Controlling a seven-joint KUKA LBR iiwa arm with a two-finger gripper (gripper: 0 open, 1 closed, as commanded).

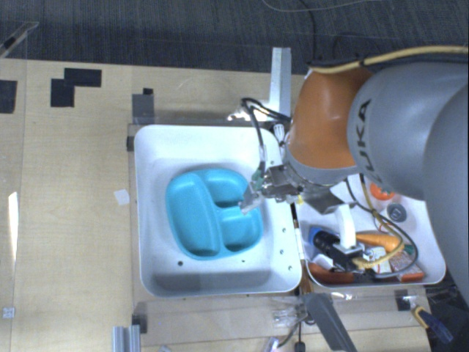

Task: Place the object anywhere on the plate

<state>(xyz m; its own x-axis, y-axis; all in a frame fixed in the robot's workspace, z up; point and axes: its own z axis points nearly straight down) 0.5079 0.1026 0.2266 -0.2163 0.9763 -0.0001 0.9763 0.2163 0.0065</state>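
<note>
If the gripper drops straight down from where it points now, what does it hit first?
Most likely the blue plate: the gripper sits over its right edge, in the left bin. Nothing shows between them, though this slanted view leaves height unclear, so it might land on the rim rather than inside a compartment.

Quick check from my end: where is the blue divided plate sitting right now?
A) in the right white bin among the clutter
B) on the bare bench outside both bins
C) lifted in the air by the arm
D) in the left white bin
D: the blue divided plate lies flat on the floor of the left white bin, with the pincer over its right edge.
</note>
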